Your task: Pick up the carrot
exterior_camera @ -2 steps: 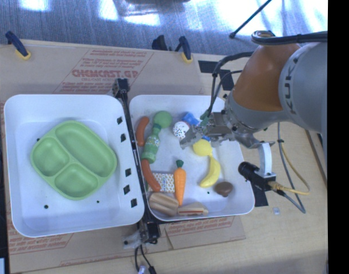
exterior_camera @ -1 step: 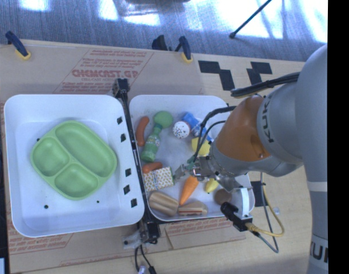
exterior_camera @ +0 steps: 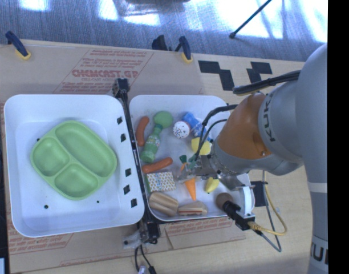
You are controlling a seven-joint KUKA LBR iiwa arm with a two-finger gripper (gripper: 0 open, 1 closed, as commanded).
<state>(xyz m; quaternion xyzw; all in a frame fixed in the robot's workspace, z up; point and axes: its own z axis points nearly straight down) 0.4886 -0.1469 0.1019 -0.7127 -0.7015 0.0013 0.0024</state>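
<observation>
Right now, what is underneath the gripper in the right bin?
The carrot lies just below the gripper, tip toward the bread roll. The arm covers the bin floor behind it.

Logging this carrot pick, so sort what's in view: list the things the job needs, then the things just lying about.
For the job:
carrot, right bin
gripper, just above the carrot
right bin

Lying about:
green plate, left bin
two sausages
green bottle
white ball
bread roll

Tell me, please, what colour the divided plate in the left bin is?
The divided plate is light green, seen plainly in the camera view against the white left bin.
</observation>
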